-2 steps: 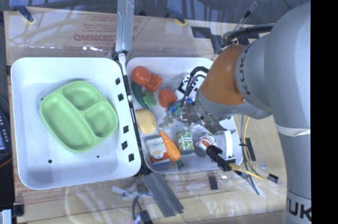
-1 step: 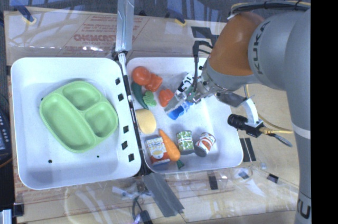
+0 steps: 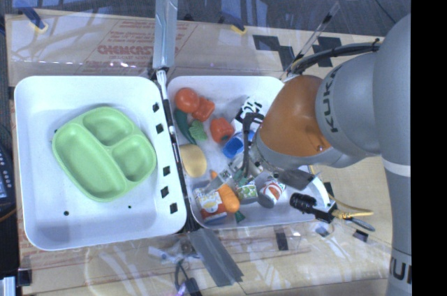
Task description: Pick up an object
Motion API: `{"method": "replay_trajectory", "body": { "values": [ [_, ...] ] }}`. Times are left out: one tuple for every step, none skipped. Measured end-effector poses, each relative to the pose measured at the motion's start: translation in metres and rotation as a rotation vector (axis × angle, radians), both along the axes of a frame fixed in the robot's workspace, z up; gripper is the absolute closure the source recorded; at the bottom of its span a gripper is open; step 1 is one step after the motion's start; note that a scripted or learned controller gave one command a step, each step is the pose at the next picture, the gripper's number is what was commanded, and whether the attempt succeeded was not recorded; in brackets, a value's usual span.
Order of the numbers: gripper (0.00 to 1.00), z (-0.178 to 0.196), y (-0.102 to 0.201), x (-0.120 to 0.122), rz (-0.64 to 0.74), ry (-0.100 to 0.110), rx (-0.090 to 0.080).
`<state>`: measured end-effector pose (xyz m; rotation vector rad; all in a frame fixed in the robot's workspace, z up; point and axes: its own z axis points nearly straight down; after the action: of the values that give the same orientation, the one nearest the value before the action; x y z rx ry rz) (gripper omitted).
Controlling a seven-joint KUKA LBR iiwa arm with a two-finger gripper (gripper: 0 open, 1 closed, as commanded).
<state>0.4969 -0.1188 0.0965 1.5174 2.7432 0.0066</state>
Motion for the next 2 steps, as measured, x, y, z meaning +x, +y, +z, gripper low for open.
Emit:
{"method": "replay_trajectory", "body": {
  "values": [
    [1.00, 0.0099, 0.0013, 0.0008, 0.005, 0.001, 0.002],
    [0.00, 0.0098, 0.0014, 0.0007, 0.005, 0.001, 0.002]
  ]
}}
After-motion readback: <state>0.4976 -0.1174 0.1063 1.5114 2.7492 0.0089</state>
